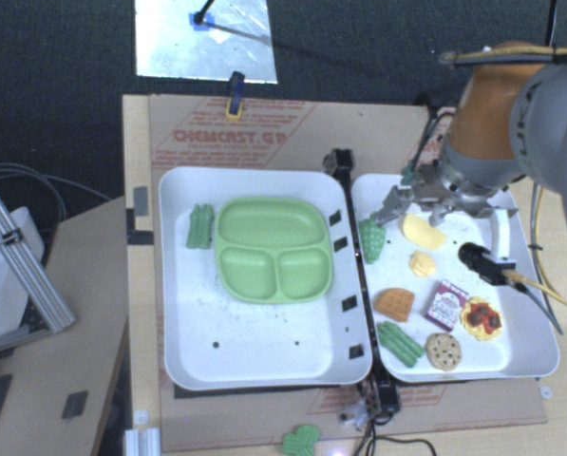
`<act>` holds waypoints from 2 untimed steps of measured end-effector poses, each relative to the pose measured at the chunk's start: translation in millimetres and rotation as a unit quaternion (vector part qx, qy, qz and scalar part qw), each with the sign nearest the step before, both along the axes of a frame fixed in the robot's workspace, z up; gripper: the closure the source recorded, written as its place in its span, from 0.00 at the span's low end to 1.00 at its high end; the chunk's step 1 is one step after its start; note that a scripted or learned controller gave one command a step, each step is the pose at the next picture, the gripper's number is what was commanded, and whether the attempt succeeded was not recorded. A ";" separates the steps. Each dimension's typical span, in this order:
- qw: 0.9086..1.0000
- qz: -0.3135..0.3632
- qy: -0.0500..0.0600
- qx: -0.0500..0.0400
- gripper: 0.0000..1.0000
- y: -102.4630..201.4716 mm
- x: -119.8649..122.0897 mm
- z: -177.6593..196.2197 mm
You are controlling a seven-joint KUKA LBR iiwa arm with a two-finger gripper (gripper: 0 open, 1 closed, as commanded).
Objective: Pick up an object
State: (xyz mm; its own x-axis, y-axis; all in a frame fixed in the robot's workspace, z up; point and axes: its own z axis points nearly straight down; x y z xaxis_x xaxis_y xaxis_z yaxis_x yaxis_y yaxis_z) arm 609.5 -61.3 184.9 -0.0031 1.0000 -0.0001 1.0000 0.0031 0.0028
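Hovering over the right bin (535,359), end effector (418,207) fingers spread open, empty, wrist partly hiding the rim.

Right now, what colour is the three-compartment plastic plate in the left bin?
Light green, in the camera view: the three-compartment plastic plate.

red "chemcast gp" print, cardboard sheet (236,131)

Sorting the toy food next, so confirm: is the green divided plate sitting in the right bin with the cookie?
No. The green divided plate lies in the left bin, while the cookie lies in the right bin.
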 end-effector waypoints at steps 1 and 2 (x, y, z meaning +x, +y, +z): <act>1.000 -0.002 0.002 -0.001 0.00 -41.2 43.6 -60.3; 1.000 -0.003 0.002 -0.001 0.00 -93.2 39.3 -102.4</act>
